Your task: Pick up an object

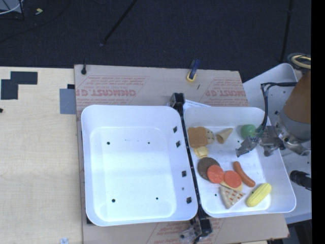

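Observation:
The right bin holds several toy foods. A brown bread piece and a pale cone lie at the back, with a green ball to their right. Further forward are a dark brown disc, two red slices, an orange sausage, a pizza wedge and a yellow corn cob. My gripper hangs low over the bin's right middle, just below the green ball and above the sausage. Nothing shows in its grasp.
The left bin stands beside the right one, joined by a black clip strip. Both rest on a cardboard sheet. A blue and yellow clamp sits at the cardboard's back edge. The arm's body stands at the right.

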